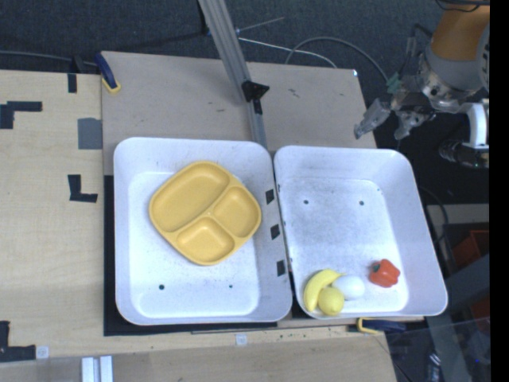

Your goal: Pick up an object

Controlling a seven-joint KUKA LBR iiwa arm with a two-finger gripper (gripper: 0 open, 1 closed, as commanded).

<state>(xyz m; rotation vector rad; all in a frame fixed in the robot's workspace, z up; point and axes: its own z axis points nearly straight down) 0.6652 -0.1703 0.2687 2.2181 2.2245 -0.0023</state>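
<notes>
The gripper (390, 122) hangs spread and empty beyond the right bin (398, 165); the banana (316, 286) and red pepper (384, 273) lie untouched in its near corner.

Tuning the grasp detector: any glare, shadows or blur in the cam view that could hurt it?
Camera view: even, diffuse light, no hard shadows; both white bins read bright but speckled, not blown out; the yellow tray and small items near the banana are fairly sharp; the gripper at the top right looks soft, slightly blurred.
</notes>
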